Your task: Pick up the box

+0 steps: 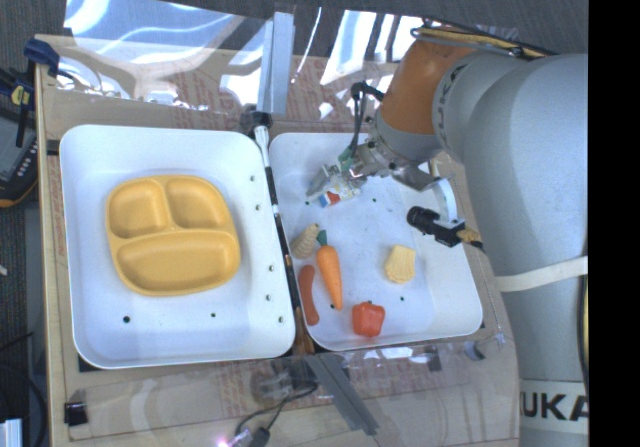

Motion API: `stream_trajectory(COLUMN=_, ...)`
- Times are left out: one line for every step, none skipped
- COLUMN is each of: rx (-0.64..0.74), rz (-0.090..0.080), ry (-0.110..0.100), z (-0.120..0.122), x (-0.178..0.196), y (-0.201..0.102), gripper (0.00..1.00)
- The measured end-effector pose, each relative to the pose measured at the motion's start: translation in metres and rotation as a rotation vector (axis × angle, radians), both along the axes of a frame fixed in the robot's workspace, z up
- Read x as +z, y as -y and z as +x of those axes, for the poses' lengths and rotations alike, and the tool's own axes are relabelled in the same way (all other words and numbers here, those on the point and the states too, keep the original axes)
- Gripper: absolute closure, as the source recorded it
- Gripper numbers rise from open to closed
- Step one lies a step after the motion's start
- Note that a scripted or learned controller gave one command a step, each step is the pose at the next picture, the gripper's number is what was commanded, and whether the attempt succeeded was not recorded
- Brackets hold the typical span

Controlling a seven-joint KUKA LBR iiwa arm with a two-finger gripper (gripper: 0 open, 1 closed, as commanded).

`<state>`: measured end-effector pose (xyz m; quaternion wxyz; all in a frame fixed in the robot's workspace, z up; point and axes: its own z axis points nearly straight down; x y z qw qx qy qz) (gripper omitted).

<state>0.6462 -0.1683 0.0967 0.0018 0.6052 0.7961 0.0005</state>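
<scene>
White right bin (455, 310), far-left part: small box (337, 196), pale with red and blue marks, lying on the bin floor. Directly over it, the gripper (343, 173), touching it or nearly so; whether spread or closed, impossible to tell from this angle. Judged as the approach-and-grasp step, with the box not yet lifted. Next, probably: close squarely on the box, then raise straight up, clear of the bin wall nearby. Same bin: orange carrot (330, 275), reddish sausage (309, 295) just beside it, red pepper (368, 318), yellow wedge (400, 263), pale corn-like piece (305, 240) by the carrot's top. Left bin (90, 325): yellow divided plate (172, 235), lying flat.
</scene>
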Motion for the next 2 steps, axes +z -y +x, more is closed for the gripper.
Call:
stream_trajectory(rx=0.004, rz=-0.001, ry=0.004, z=0.0015, x=0.0118, y=-0.0001, gripper=1.0)
stream_trajectory(rx=0.004, rz=-0.001, ry=0.004, z=0.0015, x=0.0118, y=-0.0002, gripper=0.0)
